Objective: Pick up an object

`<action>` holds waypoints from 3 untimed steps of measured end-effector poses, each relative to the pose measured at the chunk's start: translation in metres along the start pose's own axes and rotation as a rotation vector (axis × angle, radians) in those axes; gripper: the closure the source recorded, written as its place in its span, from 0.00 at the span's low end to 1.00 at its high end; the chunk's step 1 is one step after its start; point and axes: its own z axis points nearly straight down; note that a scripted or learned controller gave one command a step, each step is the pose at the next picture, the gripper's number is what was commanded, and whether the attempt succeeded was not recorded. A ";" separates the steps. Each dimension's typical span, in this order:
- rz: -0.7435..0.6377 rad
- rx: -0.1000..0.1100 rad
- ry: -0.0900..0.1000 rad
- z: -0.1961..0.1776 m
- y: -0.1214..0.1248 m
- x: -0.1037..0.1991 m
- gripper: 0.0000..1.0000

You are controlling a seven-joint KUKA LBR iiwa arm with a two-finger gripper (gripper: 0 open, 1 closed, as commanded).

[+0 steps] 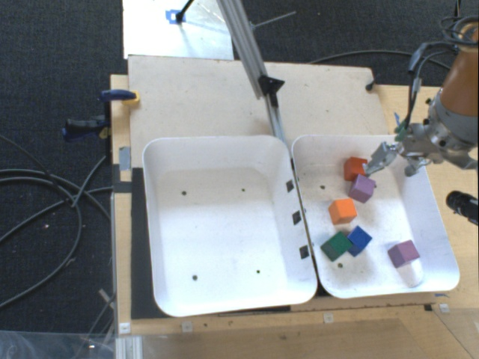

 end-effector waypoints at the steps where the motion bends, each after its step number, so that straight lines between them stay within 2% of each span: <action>1: 0.002 0.009 0.001 0.135 -0.014 0.005 0.00; 2: -0.004 -0.004 -0.001 0.104 0.028 0.020 0.00; 3: 0.003 0.009 0.001 0.191 -0.024 0.025 0.00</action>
